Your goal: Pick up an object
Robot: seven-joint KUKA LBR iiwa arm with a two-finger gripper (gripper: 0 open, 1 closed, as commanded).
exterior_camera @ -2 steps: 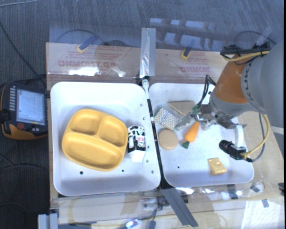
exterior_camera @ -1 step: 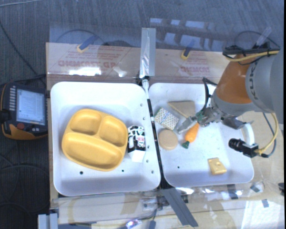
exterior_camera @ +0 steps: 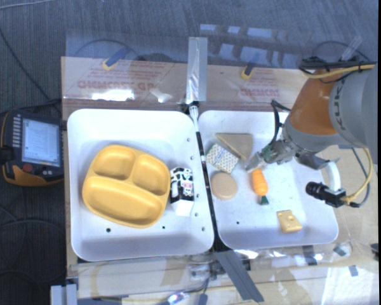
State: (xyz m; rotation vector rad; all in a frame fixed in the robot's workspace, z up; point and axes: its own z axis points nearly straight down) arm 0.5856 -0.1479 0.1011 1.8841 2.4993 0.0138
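My gripper (exterior_camera: 261,159) hangs low over the right bin (exterior_camera: 317,234), just above the top end of an orange toy carrot (exterior_camera: 260,182). Nothing is visibly held. Left of the gripper lie a tan bread wedge (exterior_camera: 237,144) and a checked cracker (exterior_camera: 222,159). A round beige cookie (exterior_camera: 223,185) lies below the cracker. A yellow cheese block (exterior_camera: 289,221) rests near the bin's front right. The arm's orange band (exterior_camera: 314,107) and grey body cover the bin's back right corner.
The left bin (exterior_camera: 82,246) holds a yellow divided plate (exterior_camera: 126,184) and a black-and-white milk carton (exterior_camera: 183,186) against the middle wall. A handheld pendant (exterior_camera: 32,148) lies off the bench at left. A black cable fitting (exterior_camera: 324,192) sticks out over the right bin's right rim.
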